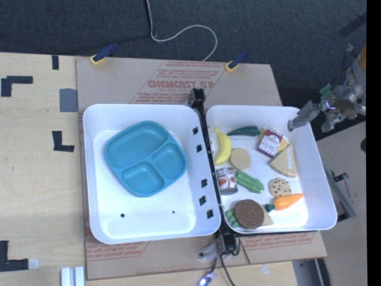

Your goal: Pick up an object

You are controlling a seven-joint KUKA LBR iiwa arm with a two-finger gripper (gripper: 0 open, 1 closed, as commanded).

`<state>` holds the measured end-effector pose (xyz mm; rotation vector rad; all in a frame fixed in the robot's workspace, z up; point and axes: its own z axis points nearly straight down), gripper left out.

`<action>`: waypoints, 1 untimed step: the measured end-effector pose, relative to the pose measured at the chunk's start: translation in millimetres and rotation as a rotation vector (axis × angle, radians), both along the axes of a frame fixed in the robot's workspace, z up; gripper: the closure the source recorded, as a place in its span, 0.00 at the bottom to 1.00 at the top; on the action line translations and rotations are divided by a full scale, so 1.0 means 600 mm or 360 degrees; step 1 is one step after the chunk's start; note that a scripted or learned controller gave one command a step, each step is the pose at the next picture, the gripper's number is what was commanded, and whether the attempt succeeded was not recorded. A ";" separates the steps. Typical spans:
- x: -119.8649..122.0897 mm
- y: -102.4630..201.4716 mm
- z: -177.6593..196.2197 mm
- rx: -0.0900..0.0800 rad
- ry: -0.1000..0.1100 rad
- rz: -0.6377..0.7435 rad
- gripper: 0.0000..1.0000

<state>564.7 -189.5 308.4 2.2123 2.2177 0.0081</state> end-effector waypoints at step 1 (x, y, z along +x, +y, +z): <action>-0.041 0.071 0.187 0.0001 -0.0006 0.0005 0.00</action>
